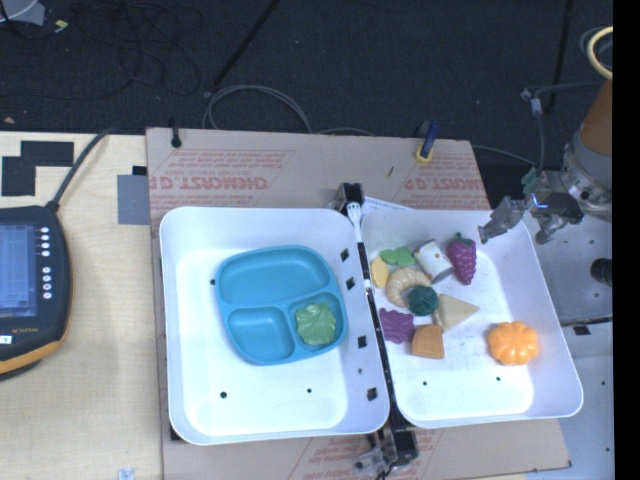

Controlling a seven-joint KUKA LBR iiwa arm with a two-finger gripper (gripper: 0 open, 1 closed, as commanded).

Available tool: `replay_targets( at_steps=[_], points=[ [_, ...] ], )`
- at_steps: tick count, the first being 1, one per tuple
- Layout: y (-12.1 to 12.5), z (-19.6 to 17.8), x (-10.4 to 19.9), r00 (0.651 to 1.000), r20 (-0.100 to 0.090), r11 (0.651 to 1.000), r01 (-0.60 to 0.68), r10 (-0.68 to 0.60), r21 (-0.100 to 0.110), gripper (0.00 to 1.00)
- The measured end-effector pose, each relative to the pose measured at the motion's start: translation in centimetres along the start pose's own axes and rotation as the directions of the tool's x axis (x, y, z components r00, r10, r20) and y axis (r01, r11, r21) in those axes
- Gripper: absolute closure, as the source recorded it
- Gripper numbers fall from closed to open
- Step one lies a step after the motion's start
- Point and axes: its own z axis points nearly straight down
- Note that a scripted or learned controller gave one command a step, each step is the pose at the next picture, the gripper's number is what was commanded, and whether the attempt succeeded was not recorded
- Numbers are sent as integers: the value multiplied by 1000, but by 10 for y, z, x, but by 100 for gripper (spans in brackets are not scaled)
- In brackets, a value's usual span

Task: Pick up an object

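Camera view: cardboard-topped bench point(300, 173) bears two white bins point(190, 368), black floor behind.

Red upside-down print on the cardboard sheet point(300, 173) under the two bins, too blurred to read with certainty, more red print at its lower edge equally illegible, handheld pendant point(25, 283) screen unreadable

Even, diffuse overhead light; white bins point(190, 368) bright, near blown out, little surface detail. Shadows soft and short under blue tray point(275, 303) and toys. Dark floor at top underexposed, cables barely readable. Overall picture soft, low resolution, slightly noisy. Arm point(590, 163) at right edge blurred, perhaps out of focus. Mild colour fringing at bin rims.
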Motion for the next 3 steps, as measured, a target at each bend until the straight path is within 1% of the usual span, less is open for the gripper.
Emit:
replay_targets(
  at_steps=[1, 2, 3],
  points=[
    [39, 145, 2, 1000, -5, 1000, 3, -3, 2, 0],
    [16, 172, 83, 1000, -5, 1000, 6, -6, 6, 0],
    [-31, 172, 90, 1000, -2, 1000, -4, 4, 7, 0]
  ],
)
